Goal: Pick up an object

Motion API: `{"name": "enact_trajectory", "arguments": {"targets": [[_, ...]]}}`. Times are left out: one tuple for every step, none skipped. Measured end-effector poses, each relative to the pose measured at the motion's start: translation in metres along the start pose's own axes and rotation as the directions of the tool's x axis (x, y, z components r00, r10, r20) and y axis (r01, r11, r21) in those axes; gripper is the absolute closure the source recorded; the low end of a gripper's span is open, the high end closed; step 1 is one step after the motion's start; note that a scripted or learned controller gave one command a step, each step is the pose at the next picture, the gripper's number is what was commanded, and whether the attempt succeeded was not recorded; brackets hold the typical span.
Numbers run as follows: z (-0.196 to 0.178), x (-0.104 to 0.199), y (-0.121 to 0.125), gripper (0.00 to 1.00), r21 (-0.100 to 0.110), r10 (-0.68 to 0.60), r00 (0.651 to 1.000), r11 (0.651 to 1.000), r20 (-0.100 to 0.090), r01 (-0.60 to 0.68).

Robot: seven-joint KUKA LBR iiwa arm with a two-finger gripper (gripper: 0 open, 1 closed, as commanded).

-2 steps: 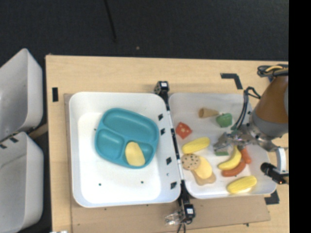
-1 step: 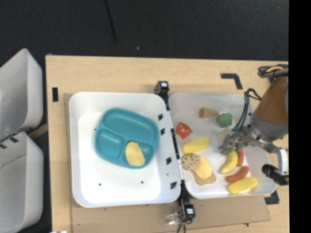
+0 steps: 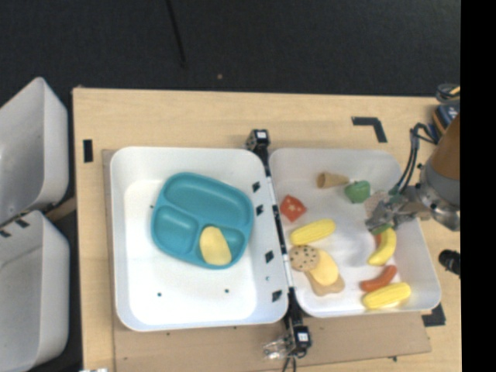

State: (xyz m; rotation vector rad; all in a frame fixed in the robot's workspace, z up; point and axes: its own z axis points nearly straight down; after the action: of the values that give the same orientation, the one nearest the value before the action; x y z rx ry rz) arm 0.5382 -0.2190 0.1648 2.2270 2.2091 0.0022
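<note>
Pincer over right bin, just above banana; grip state: can't tell.
Right bin: 2 corn, 1 banana, 1 carrot, 1 cone. Left bin: 1 plate w/ 1 lemon.

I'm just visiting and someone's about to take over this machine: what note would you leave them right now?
Gripper: low in the right bin, just above the banana; finger state unclear.
Right bin also holds a corn cob, cookie, red piece, green piece.
Left bin: blue plate with a yellow piece.
Done: nothing lifted.
Left: grasp and raise one object.
</note>
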Motion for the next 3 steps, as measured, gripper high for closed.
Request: {"name": "enact_trajectory", "arguments": {"targets": [[-0.054,0.005,0.01,1.0,-0.003,-0.011,1.0,1.0,0.001,0.011],[-0.077,0.004,0.011,1.0,0.001,-0.013,1.0,1.0,-0.001,0.013],[-0.079,0.049,0.019,1.0,0.004,-0.014,1.0,1.0,-0.003,0.014]]}}
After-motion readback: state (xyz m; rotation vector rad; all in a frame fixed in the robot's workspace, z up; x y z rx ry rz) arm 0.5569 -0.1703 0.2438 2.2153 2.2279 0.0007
